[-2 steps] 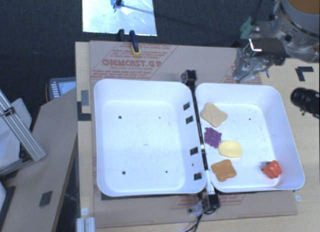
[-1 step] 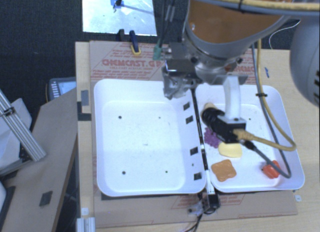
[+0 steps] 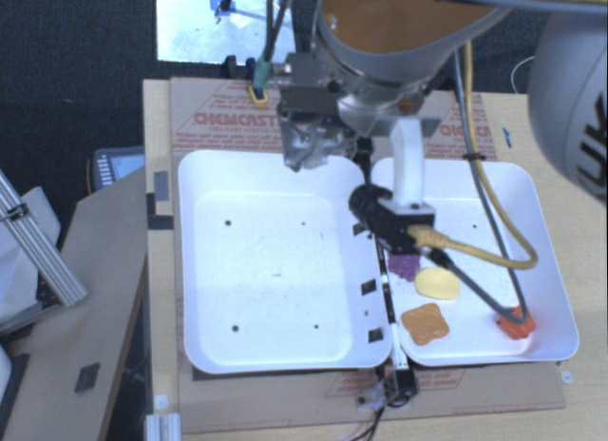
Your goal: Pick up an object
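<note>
I'm on the approach: the jaws hang over the far rim of the left bin point(image 3: 266, 278), and I cannot tell whether they are released or clenched. The purple piece point(image 3: 404, 265), yellow piece point(image 3: 437, 284) and orange piece point(image 3: 425, 323) lie in the right bin point(image 3: 546, 268), close against its inner wall. Next I'd cross over and descend, minding that wall; rightward looks roomier.

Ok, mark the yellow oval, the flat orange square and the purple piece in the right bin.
yellow oval point(image 3: 437, 284), camera view, its middle
flat orange square point(image 3: 425, 323), camera view, its middle
purple piece point(image 3: 407, 266), camera view, its uncovered lower part
</note>
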Motion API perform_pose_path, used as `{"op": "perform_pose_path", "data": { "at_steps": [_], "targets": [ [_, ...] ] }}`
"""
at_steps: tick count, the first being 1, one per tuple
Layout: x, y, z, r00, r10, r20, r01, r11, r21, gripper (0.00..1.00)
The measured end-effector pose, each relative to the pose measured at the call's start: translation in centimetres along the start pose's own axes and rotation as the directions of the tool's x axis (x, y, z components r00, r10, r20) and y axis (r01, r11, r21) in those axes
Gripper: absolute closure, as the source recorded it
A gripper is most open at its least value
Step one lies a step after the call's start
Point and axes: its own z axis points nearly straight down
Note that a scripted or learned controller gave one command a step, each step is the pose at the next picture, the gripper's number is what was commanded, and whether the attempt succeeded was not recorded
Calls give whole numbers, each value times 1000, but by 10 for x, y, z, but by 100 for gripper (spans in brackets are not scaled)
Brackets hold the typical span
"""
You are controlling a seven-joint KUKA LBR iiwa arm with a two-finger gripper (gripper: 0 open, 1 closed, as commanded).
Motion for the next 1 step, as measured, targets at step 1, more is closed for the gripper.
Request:
{"op": "perform_pose_path", "data": {
  "at_steps": [1],
  "targets": [
    [-3,-2,183,1000,7,9,-7,1000,17,100]
  ]
}}
